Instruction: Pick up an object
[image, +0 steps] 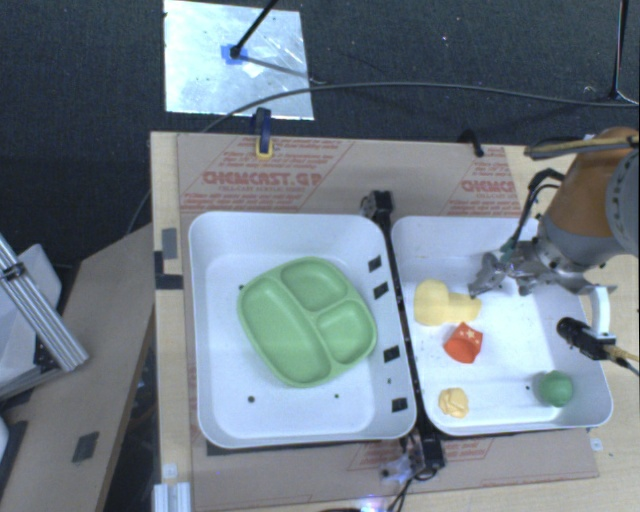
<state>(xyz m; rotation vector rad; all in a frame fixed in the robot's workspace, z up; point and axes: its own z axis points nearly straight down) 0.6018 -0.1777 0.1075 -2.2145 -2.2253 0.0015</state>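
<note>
Four small objects lie in the right bin (500, 240). A pale yellow lump (435, 302) sits near its left wall, and an orange-red piece (463, 343) lies just below it. A small yellow piece (453, 402) rests at the front, and a green ball (553, 387) is in the front right corner. My gripper (488, 278) hangs low over the bin, just right of and slightly behind the pale yellow lump. I see nothing held in it.
The left bin (230, 240) holds a green divided plate (306, 320). A black divider with clips (393, 300) runs between the bins. The grey arm with its orange band (590, 200) crosses the right bin's far right side. A black part (583, 337) sticks out near the right wall.
</note>
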